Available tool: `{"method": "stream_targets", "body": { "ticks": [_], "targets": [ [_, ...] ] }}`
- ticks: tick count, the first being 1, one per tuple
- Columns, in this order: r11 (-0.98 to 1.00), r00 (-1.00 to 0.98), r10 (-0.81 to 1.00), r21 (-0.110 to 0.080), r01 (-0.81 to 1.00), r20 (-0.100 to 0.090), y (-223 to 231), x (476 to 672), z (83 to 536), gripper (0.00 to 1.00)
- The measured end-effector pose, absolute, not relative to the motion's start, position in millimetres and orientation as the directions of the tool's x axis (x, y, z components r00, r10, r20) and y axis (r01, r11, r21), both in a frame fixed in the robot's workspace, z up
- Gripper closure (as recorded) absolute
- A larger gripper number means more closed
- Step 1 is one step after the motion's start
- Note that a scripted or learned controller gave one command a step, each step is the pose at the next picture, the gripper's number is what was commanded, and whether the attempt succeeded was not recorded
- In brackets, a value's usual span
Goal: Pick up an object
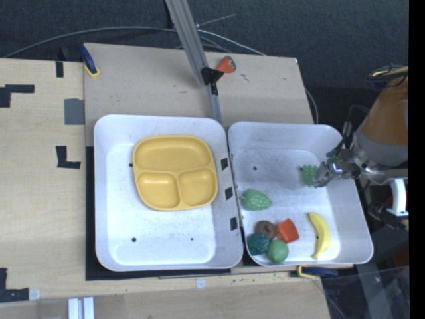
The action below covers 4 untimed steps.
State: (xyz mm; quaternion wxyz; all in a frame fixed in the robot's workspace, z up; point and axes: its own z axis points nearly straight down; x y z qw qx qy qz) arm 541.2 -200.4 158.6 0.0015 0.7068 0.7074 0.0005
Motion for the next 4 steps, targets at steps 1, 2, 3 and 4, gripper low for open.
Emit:
{"method": "stream_targets", "body": {
  "ticks": [1, 2, 3, 4],
  "targets": [
    [0.002, -0.002, 1.000, 0.004, 1.000, -0.002, -203.7, 549.6, 205.0, 1.00],
    [0.002, -0.002, 1.000, 0.003, 1.000, -0.001, -201.6, 544.9, 249.3, 1.00],
    [0.007, -0.007, 1.000, 0.000, 1.000, 0.002, -144.5, 543.4, 256.0, 1.00],
    [0.007, -0.007, 1.000, -0.002, 1.000, 0.002, -84.2, 535.6, 254.9, 1.00]
  ]
}}
